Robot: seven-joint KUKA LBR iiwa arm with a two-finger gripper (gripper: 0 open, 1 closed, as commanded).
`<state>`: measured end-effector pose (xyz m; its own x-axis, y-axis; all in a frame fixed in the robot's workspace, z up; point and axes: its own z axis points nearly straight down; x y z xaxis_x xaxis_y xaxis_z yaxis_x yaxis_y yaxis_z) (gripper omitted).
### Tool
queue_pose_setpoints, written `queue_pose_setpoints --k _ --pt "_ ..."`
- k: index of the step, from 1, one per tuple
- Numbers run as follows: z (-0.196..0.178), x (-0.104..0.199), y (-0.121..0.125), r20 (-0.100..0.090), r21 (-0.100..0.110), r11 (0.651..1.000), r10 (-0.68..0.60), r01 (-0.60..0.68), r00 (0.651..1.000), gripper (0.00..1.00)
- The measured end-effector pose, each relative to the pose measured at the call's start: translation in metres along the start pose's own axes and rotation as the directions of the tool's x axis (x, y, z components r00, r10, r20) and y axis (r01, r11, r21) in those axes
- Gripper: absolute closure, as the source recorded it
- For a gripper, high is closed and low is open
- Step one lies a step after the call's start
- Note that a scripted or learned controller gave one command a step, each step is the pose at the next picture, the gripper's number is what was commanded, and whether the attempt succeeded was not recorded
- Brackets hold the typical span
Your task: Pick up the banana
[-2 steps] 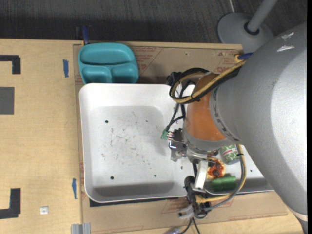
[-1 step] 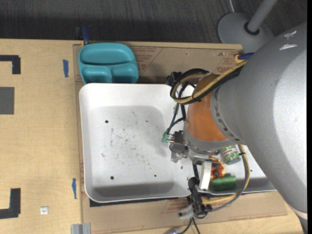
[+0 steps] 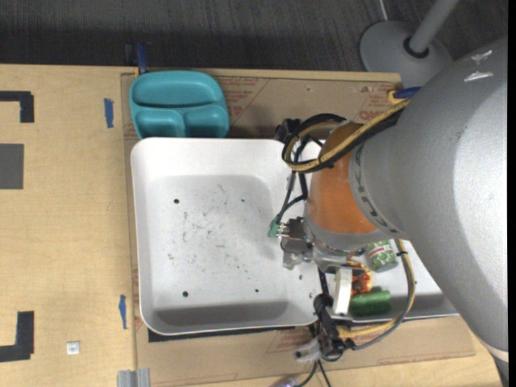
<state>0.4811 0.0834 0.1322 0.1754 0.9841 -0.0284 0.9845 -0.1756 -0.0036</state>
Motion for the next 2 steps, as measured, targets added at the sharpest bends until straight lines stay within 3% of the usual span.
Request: queue_pose_setpoints --k 2 --pt "0.0002 -0.0006 -0.0002 0.000 0.002 1.000 -0.027 0.027 1.000 1.00"
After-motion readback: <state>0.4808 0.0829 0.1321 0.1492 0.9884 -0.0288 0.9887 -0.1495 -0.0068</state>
